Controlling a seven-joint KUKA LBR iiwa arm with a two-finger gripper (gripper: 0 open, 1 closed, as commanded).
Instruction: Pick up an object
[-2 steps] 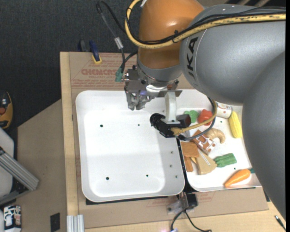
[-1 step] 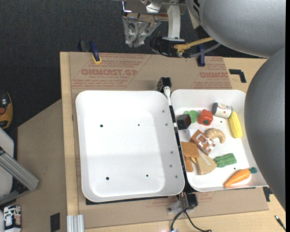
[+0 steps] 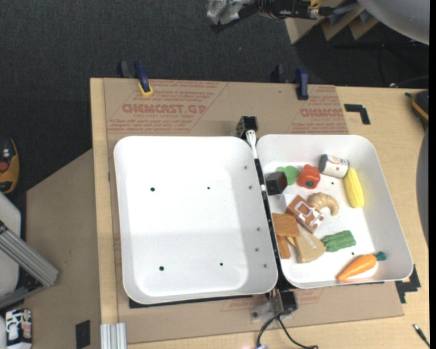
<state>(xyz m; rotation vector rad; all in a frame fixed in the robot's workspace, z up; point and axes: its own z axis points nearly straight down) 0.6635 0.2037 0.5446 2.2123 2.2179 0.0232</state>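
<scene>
Bench seen from above at a slant, covered by a brown cardboard sheet (image 3: 204,102) that blue clamps (image 3: 143,76) pin down at the far edge, probably to stop it sliding. Two shallow white bins sit on it side by side, touching along their inner walls. The left bin (image 3: 129,204) shows a bare white floor.

All the toy objects lie in the right bin (image 3: 381,204), bunched toward its left half and near edge. A yellow corn cob (image 3: 353,187) lies along the right side, apart from the rest. A white can (image 3: 334,165) lies tipped at the far end, beside a red tomato (image 3: 308,176), a green piece (image 3: 291,174) and a black block (image 3: 275,183) pressed against the left wall. A croissant (image 3: 323,202) touches a brown patterned block (image 3: 305,211). Nearer, two tan wedges (image 3: 300,238) overlap, with a green pickle (image 3: 338,240) just beside them and an orange carrot (image 3: 356,266) along the near rim.

The gripper (image 3: 225,8) sits at the far edge of the picture, well apart from both bins, on the grey arm (image 3: 402,13) coming from the right. Whether it is open or closed cannot be told; nothing visible is in it.

No pick has begun, by the look of it. The corn and carrot, lying free, seem the easier targets.
</scene>
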